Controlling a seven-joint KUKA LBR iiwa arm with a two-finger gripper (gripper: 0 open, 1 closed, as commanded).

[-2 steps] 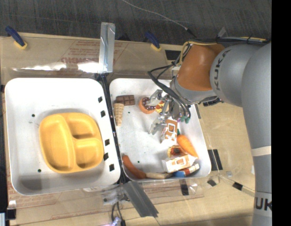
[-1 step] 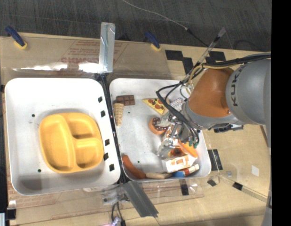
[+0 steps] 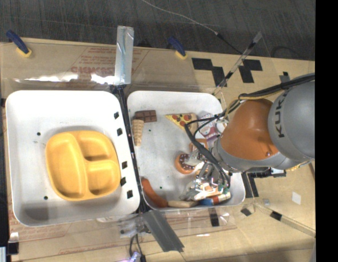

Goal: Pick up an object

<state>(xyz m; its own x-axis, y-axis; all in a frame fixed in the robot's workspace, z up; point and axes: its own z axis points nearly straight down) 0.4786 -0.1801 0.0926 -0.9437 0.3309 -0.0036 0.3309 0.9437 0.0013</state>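
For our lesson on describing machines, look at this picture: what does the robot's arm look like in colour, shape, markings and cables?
The arm is rounded and bulky, with a smooth grey shell bearing dark letters, "KU" being readable. Below that sits a glossy orange dome-shaped band, then a grey ring. Black cables loop from the wrist toward the gripper, a small dark mechanism with metallic parts.
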